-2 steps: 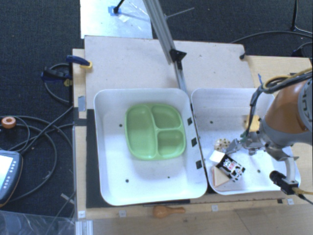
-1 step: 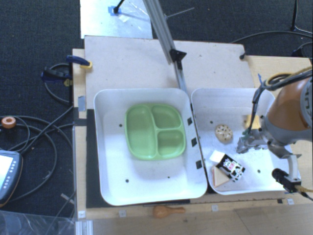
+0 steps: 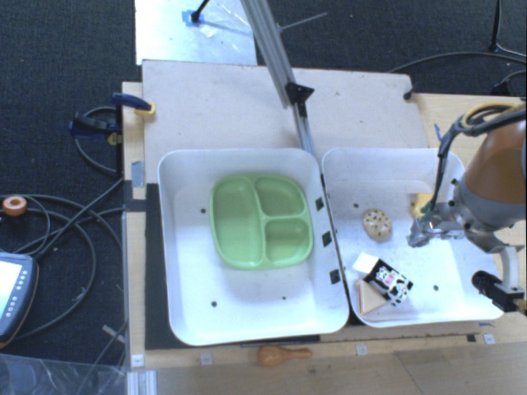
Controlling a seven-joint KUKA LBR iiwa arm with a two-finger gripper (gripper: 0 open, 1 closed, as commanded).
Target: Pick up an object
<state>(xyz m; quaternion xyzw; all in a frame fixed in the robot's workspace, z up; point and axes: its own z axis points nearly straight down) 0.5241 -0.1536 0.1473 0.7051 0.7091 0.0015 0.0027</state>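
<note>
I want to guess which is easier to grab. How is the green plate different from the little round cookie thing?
The green divided plate is large, squarish and split into three compartments; the round cookie-like piece is small, tan and speckled. The plate lies in the left bin, the cookie-like piece in the right bin, nearer the gripper. Both lie flat on a bin floor.

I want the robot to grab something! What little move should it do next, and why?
Probably slide the gripper a little left and lower it over the cookie. The gripper sits in the right bin with nothing visibly between its fingers, and the round cookie lies alone just to its left, apart from the black-and-white carton and the wedge.
</note>
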